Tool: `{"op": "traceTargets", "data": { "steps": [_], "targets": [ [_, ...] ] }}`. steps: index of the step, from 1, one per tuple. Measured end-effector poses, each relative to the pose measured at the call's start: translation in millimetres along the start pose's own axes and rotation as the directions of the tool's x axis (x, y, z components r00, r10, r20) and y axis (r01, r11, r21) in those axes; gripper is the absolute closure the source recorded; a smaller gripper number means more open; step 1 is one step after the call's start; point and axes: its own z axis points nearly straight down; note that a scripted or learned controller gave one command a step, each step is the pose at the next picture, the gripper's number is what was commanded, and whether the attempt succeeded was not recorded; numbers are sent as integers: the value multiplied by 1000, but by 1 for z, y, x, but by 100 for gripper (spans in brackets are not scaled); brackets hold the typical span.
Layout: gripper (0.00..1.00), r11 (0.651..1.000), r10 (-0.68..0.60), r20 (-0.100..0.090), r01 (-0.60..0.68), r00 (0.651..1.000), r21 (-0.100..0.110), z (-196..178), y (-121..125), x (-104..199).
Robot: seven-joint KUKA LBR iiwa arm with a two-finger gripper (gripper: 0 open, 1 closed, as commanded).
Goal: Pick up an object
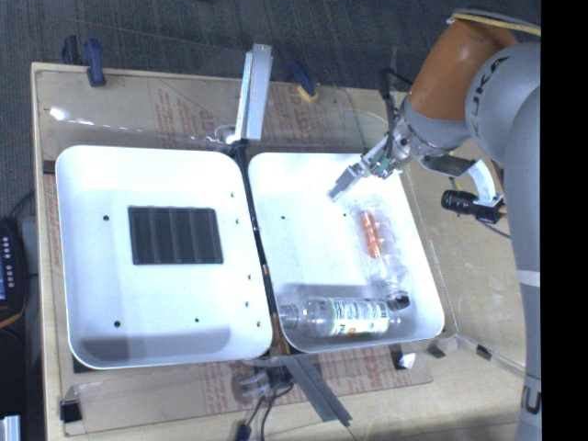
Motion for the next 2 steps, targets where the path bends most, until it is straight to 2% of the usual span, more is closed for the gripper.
{"op": "traceTargets", "data": {
  "steps": [1,2],
  "targets": [
    [0,1000,-25,-3,25,1000,3,9,-25,16],
    [0,999,-54,-3,54,999,3,17,-27,17]
  ]
}}
